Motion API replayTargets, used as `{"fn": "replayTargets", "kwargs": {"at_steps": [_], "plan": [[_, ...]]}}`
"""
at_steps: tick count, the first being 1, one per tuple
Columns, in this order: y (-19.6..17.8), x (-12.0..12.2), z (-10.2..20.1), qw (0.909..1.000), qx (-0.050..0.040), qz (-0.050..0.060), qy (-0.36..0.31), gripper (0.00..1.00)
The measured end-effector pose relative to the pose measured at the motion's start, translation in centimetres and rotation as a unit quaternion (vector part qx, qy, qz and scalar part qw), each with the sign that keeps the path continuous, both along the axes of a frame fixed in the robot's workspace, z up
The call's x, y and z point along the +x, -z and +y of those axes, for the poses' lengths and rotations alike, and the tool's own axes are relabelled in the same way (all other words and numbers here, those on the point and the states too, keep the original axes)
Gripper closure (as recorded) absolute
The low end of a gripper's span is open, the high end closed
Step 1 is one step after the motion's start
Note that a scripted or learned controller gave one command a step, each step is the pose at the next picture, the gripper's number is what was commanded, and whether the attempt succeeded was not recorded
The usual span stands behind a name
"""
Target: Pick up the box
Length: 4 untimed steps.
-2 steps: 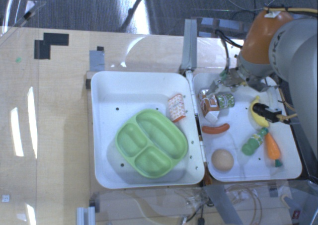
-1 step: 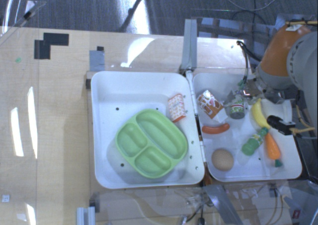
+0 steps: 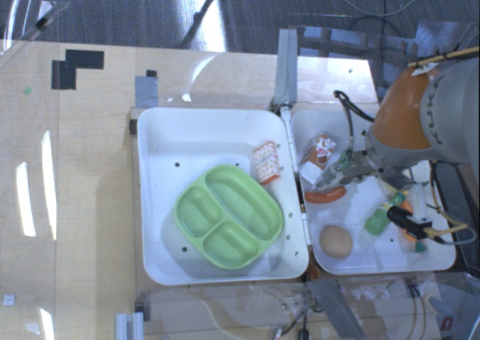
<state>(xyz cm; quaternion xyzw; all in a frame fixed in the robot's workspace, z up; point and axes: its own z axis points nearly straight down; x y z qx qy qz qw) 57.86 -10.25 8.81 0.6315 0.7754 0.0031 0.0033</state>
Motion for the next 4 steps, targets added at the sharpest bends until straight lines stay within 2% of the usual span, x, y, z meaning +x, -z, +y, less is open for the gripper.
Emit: {"fn": "replayTargets", "kwargs": {"at_steps": [1,2,3,4], "plan": [[-3.0,6.4,0.1,0.9986,-0.0005,0.002,0.053,0.00],[-11.9,9.2,-3.0,0.9943,-0.0007,0.001,0.106,0.00],[-3.6,8.9,1.1,0.9799,0.0014,-0.004,0.199,0.00],[-3.6,1.8,-2.6,0.9896,0.0005,-0.006,0.144,0.00]]}}
